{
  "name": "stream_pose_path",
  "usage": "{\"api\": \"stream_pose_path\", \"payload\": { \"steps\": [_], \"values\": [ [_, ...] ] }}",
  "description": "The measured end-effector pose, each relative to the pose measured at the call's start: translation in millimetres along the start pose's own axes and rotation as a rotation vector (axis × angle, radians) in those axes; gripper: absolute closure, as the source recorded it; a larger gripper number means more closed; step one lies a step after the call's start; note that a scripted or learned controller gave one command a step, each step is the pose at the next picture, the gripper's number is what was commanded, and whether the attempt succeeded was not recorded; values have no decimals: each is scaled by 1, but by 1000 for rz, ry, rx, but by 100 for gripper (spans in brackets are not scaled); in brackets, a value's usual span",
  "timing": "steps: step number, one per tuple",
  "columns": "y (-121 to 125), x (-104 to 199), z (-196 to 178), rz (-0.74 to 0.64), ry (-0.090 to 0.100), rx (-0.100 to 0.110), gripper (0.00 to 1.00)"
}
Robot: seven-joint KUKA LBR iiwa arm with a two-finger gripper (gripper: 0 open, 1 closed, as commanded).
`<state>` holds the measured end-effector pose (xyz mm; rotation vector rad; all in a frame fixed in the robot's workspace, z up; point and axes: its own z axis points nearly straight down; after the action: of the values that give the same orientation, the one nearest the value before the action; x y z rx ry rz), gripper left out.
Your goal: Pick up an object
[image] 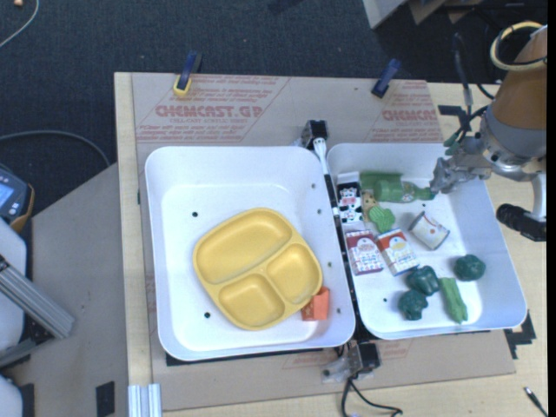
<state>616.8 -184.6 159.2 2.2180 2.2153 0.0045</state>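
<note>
Two bins: shallow white trays side by side on the surface [261, 102], a brown board printed with red lettering; left bin [165, 233], right bin [495, 233].
Arm: grey body [512, 142] with an orange band [526, 98] above the wrist, entering from the right; its upper part is cut off by the frame edge.
Tool [443, 179]: over the far part of the right bin, just beside the green packet; its fingers are small and dark against the arm, so whether it is released or clenched cannot be told, and nothing is seen between them.
Green packet [382, 186]: flat, at the far side of the right bin; its right end is possibly overlapped by the tool.
Printed cartons: one black-and-white carton [348, 202] against the left wall, two red-and-white cartons [365, 252] [398, 252] near the middle; print is too small to read.
White cup-like item [429, 230]: tipped on its side, right of the cartons; identity uncertain.
Green toy vegetables: three dark rounded pieces [424, 279] [412, 303] [470, 268] and one lighter long piece [453, 298] at the near side of the right bin.
Yellow plate [256, 268]: three compartments, tilted, in the middle of the left bin.
Orange block [317, 306]: touching the plate's near right edge, partly tucked under it.
Clamps: two blue clips [186, 75] [386, 78] on the far edge of the board.
Cables: dark leads at the near edge [356, 380], ends cut off.
</note>
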Motion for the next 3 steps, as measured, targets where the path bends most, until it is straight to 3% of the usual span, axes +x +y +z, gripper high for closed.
{"api": "stream_pose_path", "payload": {
  "steps": [2, 3],
  "values": [
    [3, 3, -68, -2, 1, 1, 100],
    [-17, 55, -66, -6, 5, 9, 100]
  ]
}}
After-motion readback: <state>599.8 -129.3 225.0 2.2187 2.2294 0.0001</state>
